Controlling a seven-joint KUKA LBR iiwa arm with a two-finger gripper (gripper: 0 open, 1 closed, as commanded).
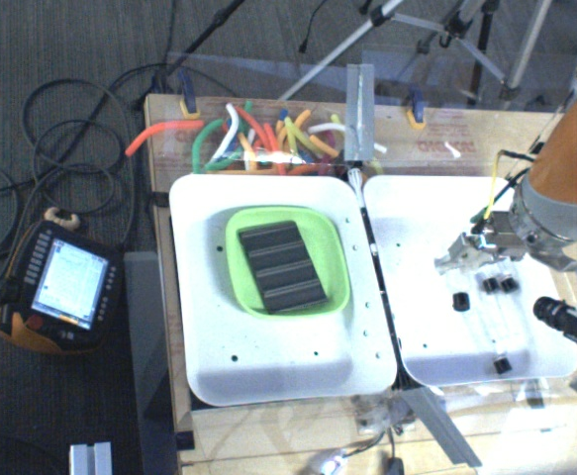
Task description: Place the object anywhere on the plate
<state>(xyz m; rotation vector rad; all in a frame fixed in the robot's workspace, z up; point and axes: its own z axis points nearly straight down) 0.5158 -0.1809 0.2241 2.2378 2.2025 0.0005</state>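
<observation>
Dark ridged block (283, 265) lies on green plate (336, 265), left bin (199, 295). End effector (481, 248) over right bin (417, 344), grip unreadable. Placement looks done; next: retreat.

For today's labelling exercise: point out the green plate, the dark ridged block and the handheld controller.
green plate (237, 240): camera view, left rim.
dark ridged block (282, 265): camera view, middle ridge.
handheld controller (70, 282): camera view, lit screen.

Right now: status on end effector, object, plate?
End effector over right bin, finger state unclear. Dark ridged block sits on green plate, left bin. Nothing blocking.
</observation>
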